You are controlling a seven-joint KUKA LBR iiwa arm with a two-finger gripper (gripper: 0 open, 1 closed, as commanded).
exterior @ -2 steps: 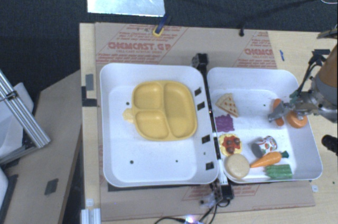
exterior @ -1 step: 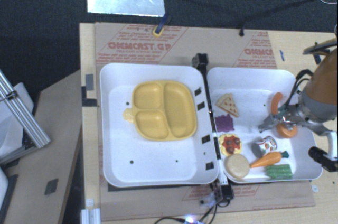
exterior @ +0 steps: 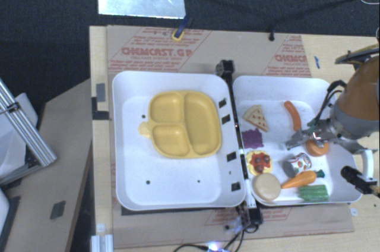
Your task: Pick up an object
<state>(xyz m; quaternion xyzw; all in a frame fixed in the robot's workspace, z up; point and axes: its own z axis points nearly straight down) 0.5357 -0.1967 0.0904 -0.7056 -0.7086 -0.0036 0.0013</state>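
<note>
Nearest the camera, the green pickle (exterior: 313,192) and carrot (exterior: 298,179) lie along the right bin's (exterior: 279,85) front edge, carrot pointing left-right. My pincer (exterior: 304,138) hangs just behind them, over the orange disc (exterior: 319,148); its spread I cannot tell. Sausage (exterior: 292,115) lies farther back.

- gripper (exterior: 304,139) low in right bin (exterior: 270,89), over toy food
- sausage (exterior: 292,115) just above fingers, can (exterior: 298,162) just below
- yellow tray (exterior: 181,124) far left, in left bin (exterior: 133,185)
</note>
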